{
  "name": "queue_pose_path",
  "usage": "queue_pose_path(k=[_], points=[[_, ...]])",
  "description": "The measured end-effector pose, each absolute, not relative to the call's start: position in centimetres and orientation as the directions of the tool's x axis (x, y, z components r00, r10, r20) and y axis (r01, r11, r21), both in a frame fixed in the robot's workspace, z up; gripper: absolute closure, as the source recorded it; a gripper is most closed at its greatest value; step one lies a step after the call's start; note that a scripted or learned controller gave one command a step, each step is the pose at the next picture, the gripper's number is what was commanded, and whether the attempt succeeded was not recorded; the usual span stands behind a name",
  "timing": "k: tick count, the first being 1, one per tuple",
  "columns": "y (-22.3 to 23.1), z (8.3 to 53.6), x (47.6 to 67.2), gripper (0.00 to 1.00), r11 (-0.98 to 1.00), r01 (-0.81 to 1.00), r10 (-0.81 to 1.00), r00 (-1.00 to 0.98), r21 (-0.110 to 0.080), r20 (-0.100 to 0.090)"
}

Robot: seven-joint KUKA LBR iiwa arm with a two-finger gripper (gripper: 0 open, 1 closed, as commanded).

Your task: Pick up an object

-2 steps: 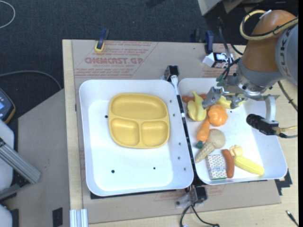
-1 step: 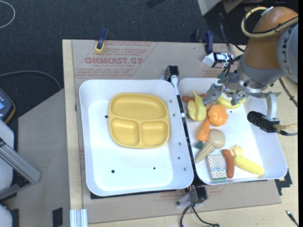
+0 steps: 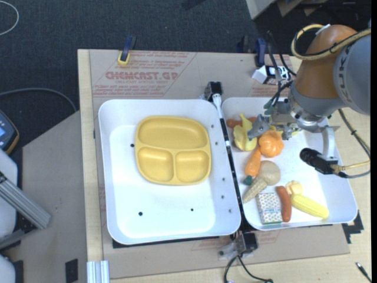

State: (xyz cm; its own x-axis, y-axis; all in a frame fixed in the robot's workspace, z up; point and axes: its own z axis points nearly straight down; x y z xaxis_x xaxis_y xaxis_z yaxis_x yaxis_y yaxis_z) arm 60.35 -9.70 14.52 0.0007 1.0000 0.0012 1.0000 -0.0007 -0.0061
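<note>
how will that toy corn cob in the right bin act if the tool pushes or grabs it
The corn cob looks like hollow toy plastic, so it is probably light and stiff. Its rounded, tapered shape suggests it may roll or pivot when nudged. It lies close beside the red sausage, so a push could shift that too.

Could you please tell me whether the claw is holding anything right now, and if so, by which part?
It cannot be told: the claw sits low over the orange fruit, but nothing shows between its tips.
</note>
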Motion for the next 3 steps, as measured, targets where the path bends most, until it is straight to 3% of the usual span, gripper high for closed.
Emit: queue_pose_path(k=[1,2,3], points=[[-11.0,9.6,60.5,0.0,-0.002,1.0,1.0,0.002,0.018,-0.012],[-11.0,8.5,60.6,0.0,0.0,1.0,1.0,0.0,0.003,-0.002],[-11.0,9.8,60.7,1.0,-0.001,1.0,1.0,0.001,0.008,-0.002]])
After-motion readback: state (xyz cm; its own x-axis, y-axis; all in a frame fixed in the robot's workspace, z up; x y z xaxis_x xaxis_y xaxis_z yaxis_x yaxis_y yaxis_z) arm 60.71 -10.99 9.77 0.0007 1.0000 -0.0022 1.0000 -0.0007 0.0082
